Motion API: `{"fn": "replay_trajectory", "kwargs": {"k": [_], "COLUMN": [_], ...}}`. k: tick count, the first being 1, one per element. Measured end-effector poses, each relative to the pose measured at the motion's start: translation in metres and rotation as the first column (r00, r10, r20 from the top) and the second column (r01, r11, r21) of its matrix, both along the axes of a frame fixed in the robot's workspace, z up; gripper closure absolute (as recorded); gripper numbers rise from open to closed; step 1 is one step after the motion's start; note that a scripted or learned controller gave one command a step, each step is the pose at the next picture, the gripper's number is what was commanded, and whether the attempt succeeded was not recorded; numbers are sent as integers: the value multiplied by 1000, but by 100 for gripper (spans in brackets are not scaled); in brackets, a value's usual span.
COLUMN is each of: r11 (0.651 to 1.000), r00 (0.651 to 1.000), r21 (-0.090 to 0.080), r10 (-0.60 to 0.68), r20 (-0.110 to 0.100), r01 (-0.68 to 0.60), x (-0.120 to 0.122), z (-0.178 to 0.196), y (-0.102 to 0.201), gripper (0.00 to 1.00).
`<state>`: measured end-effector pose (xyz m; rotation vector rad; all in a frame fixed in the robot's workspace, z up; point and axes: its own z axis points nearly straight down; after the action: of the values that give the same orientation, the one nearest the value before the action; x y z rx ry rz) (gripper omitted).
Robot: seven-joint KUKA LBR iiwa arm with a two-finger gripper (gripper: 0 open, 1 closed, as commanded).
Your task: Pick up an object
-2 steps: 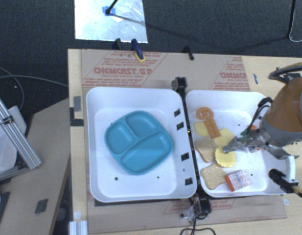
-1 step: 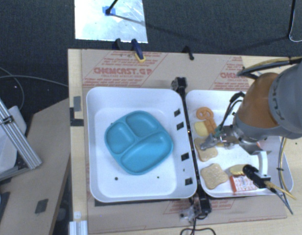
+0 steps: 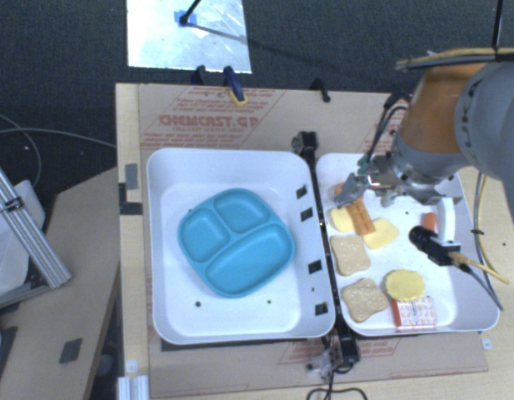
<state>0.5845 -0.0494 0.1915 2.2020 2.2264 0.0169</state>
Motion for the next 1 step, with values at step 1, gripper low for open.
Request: {"fn": "replay_trajectory", "kwargs": {"k": [1], "r11": [1000], "r00": [1000], "r21": [-1], "r10": [-7], "r20": [-12], "r01": [7], "x": [-4], "z": [-7], "y": [-4], "gripper": [0]}}
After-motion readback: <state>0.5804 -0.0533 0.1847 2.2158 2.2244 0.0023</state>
